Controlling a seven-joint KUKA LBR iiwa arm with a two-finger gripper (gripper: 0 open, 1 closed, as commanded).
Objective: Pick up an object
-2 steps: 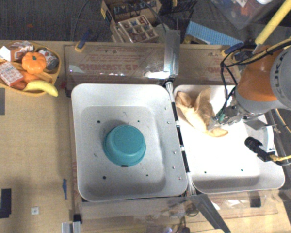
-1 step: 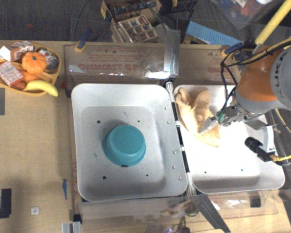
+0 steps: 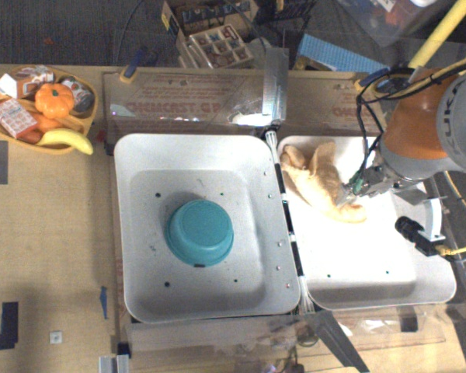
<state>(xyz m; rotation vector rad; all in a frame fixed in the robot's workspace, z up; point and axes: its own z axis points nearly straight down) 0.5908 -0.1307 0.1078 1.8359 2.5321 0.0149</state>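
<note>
A: Where's the gripper [image 3: 352, 195]?

B: Low in the right bin [image 3: 419, 286], upper half, right at the edge of the cloth [image 3: 320, 179]. Arm [image 3: 423, 127] comes in from the right, orange band just above the wrist.

A: Holding anything?

B: Cannot tell. The tip sits on or against the right end of the cloth, but the wrist and cables cover it. Can't say the cloth is in the grasp.

A: Cloth position?

B: Tan, crumpled, lying flat on the bin floor. It runs from the gripper up and to the left, toward the bin's left wall. Its lower right end lies just under the gripper.

A: Other stuff?

B: A teal bowl [image 3: 201, 232], upside down, in the left bin [image 3: 140, 162], well to the left of the gripper and a bit lower in the view. Across the divider, nowhere near the arm. Far left of the gripper, at the bench [image 3: 39, 231] corner, a tray of toy food [image 3: 43, 109]: a small pumpkin, a banana, some packets. Behind both bins, a clear plastic panel [image 3: 194, 99] stands along the back edge.

A: Bins touching?

B: Side by side, rims just beside each other.
</note>
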